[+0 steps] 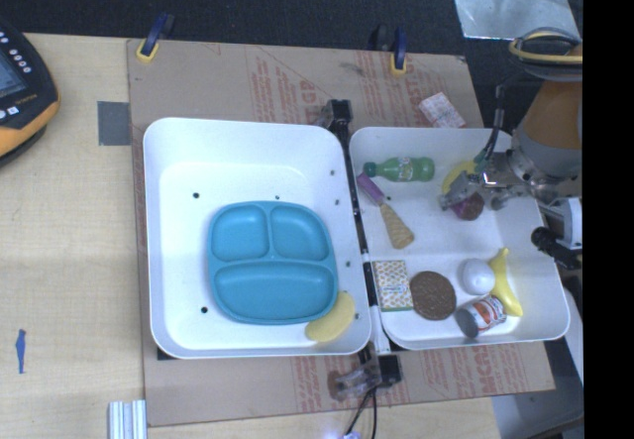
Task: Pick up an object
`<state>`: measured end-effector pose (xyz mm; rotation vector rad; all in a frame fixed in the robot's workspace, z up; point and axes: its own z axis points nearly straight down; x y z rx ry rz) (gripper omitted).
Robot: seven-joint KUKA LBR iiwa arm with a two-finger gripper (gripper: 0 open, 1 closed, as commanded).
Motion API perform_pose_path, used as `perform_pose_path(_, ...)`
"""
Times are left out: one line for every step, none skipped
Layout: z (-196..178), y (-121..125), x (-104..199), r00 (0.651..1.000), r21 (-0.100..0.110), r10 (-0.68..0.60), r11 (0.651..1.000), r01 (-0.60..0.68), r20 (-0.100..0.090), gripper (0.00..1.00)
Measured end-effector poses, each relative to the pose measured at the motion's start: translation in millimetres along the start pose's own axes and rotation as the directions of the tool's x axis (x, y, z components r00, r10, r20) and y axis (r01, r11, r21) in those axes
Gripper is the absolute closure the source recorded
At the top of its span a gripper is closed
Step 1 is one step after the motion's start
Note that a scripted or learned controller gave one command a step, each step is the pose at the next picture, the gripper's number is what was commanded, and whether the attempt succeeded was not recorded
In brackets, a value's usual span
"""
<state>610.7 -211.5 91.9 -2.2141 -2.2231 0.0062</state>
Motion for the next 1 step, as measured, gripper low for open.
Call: perform_pose_path(-11.1, 0.9, -0.8, 1.000, 0.000, -0.002, 1.000, 0.002, 0.001, 1.00)
